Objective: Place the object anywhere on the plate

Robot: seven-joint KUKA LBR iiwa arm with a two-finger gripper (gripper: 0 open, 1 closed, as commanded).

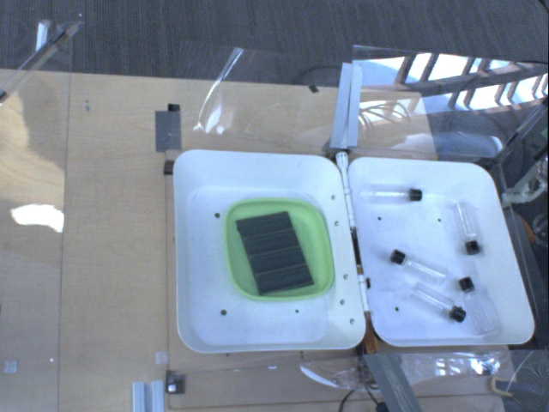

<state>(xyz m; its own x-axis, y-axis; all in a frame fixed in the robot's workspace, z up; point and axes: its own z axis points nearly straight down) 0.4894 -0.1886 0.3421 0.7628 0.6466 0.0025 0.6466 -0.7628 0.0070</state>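
Wooden bench (pixel 103 230) held two bins; green plate (pixel 319 230) at left w/ dark block (pixel 274 252). Clear vials (pixel 418 269) at right could roll, slip. Pincer state: can't tell.

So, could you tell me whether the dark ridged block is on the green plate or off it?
On it: the dark block lies flat inside the green plate, in the left bin.

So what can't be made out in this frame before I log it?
- Clear vials in the right bin, camera view: glass bodies fade into the white floor; only black caps read clearly, so the exact count is uncertain.
- Dark ridged block on the green plate: too small to identify.
- Gear at the right edge: cut off by the frame and seen through a reflective clear panel.
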